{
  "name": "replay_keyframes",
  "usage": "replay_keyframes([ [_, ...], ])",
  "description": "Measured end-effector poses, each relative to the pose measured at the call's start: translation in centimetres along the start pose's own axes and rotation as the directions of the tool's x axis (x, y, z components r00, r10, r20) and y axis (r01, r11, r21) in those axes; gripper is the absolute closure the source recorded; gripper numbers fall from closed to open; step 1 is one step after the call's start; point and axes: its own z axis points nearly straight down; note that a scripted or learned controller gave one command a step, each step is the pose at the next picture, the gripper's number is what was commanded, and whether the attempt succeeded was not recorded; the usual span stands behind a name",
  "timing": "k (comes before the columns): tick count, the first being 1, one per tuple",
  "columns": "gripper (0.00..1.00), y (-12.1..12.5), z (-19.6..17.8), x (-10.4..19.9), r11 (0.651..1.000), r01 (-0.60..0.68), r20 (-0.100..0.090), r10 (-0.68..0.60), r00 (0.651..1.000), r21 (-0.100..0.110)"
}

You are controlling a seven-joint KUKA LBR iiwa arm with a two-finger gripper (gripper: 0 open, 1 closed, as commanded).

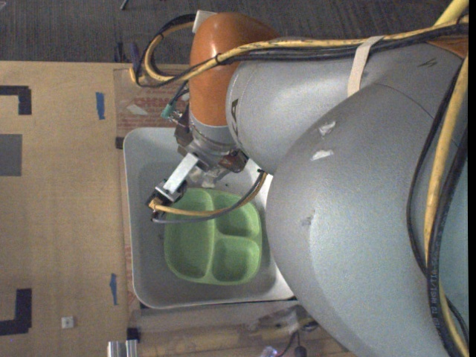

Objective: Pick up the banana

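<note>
Nearest the lens looms the arm (357, 199), its broad grey link covering the right half of the view and much of the white bin (141, 199) beneath it. Beyond that link comes the orange band (223, 50), and below it the gripper (214, 161), poised over the upper edge of a green tray (216, 248) that lies inside the bin. Whether the gripper is released or clenched I cannot tell, since the wrist hides its working end. No object can be made out in its grasp.

The green tray is divided into compartments, and the ones in sight hold nothing. Where the banana lies I cannot tell; my guess is that it sits under the arm or the wrist, if it is in this bin at all.

The chief risk, as I judge it, is a closure on nothing, or on the tray's raised rim instead of the fruit, because the gripper hangs so close to that rim. A descent there could also nudge or tip the light tray within the bin.

Farther off, the pale tabletop (59, 199) carries strips of blue tape (100, 106).
</note>
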Motion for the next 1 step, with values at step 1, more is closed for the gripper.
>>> replay_keyframes([
  [1,1.0,-7.26,6.01,-4.63,0.993,0.119,0.001,-0.119,0.993,0.003],
])
